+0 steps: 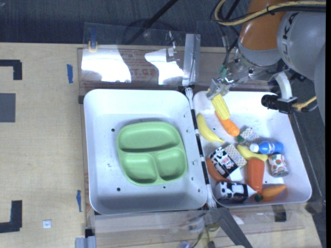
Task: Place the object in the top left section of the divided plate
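Observation:
A green divided plate [121, 144] lies in the left white bin [98, 112], with one long section at the far side and two smaller ones at the near side. Nothing lies on it. My gripper [217, 88] hangs over the far left corner of the right bin [297, 138], just above the upper end of a yellow corn cob [221, 106]. Whether it touches the cob I cannot tell. An orange carrot piece [230, 126] lies against the cob's lower end.
The right bin holds several toys: a banana [206, 130], a black-and-white cow-pattern block [225, 160], a blue-capped bottle [265, 148], an orange carrot [255, 173] and a small can [277, 165]. A metal divider [190, 66] stands between the bins at the back.

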Available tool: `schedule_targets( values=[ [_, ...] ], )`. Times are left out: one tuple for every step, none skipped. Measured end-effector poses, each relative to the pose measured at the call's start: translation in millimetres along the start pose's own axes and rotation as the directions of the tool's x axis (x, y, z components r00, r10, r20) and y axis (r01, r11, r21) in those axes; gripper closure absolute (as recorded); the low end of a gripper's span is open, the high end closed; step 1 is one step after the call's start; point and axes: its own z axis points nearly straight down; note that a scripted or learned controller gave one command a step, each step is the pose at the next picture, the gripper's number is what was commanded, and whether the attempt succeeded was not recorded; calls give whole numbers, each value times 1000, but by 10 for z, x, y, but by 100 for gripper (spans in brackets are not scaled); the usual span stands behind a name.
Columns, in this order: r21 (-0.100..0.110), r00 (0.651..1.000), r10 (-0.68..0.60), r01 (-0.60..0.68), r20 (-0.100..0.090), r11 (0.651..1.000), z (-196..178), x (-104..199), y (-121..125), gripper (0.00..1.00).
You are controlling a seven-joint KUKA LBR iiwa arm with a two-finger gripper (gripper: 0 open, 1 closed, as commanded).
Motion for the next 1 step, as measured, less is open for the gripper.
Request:
schedule_targets(
  values=[
    [2, 996, 90, -90, -3, 996, 329, 1016, -375, 100]
  ],
)
